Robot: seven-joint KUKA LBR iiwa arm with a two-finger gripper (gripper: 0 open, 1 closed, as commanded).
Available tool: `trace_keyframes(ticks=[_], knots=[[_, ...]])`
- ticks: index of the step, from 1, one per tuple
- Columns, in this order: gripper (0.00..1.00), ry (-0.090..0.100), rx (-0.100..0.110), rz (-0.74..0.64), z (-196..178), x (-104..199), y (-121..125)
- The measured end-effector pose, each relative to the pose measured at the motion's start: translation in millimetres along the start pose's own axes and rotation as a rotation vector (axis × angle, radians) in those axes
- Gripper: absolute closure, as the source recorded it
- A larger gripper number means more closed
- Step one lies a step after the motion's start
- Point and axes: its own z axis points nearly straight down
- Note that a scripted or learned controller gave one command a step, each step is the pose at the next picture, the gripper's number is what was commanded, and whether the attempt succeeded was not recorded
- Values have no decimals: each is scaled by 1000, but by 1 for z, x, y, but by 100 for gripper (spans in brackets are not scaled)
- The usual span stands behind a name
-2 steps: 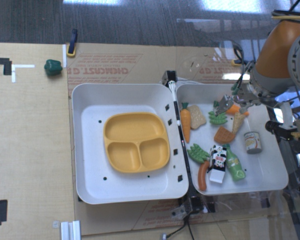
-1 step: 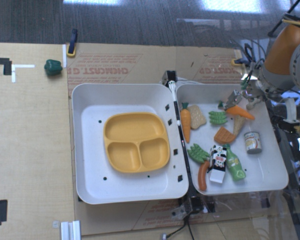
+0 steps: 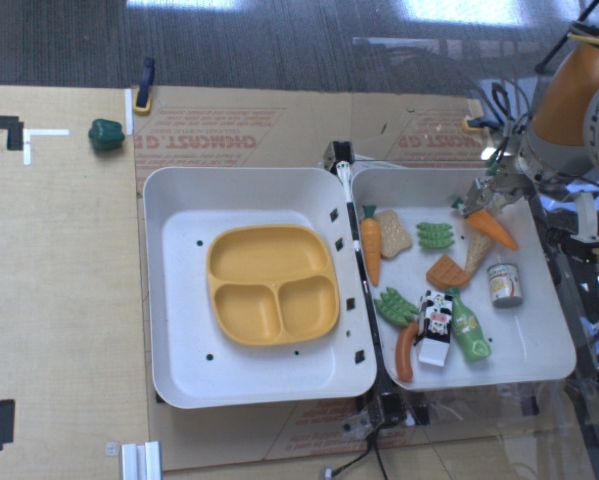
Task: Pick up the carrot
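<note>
Near edge of right bin (image 3: 539, 363): sausage (image 3: 406, 351), milk carton (image 3: 435, 326), green bottle (image 3: 469, 330), clear of your pick; carrot (image 3: 370, 248) lies along left wall, mid-bin, touching bread slice (image 3: 393, 235); wall may block a finger; second orange wedge (image 3: 491, 227) at far right, under gripper (image 3: 476, 200); wrong-target risk; can't tell grip state.
</note>
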Motion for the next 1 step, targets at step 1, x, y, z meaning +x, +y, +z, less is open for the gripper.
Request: trace_keyframes(ticks=[1], knots=[[100, -4, 3, 175, -82, 53, -3]])
